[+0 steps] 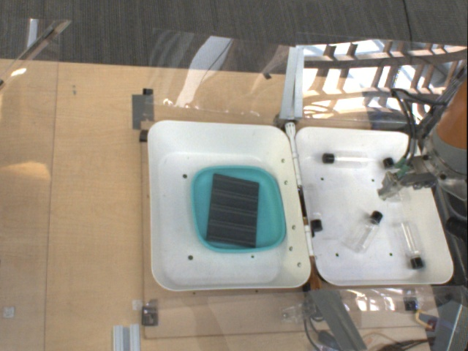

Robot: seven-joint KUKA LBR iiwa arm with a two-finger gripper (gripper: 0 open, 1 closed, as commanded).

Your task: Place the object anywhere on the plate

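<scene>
Teal plate (272,225) sits mid left bin (167,196), and the dark ribbed slab (233,210) lies flat on it, inside the rim and roughly centred, long side running near to far. If that slab is the object, we'd call the placement done as things lie. The end effector (389,185) is well apart from it, over the far right part of the right bin (439,273), with the arm (452,134) coming in from the right edge. We cannot tell whether the end effector is spread or pressed together: it reads as a pale blur against the white bin floor, and we see nothing clearly pinched in it. The right bin has several clear vials (365,231) with black caps scattered about, one just beside the end effector on its far side and two nearer the front. Risks from here, as we judge them: if the program takes a vial as the object, the clear body on a white floor makes a poor target, and a round vial could roll away from a closing grip or slip out in transit over the ridge between the bins. If it does reach the plate, the slab covers most of the flat centre, so a vial could land on the ribs or the sloped rim and roll off into the bin. A low sweep across could also nudge the slab. The cables near the arm at the counter (73,196) edge look like a possible snag.
</scene>
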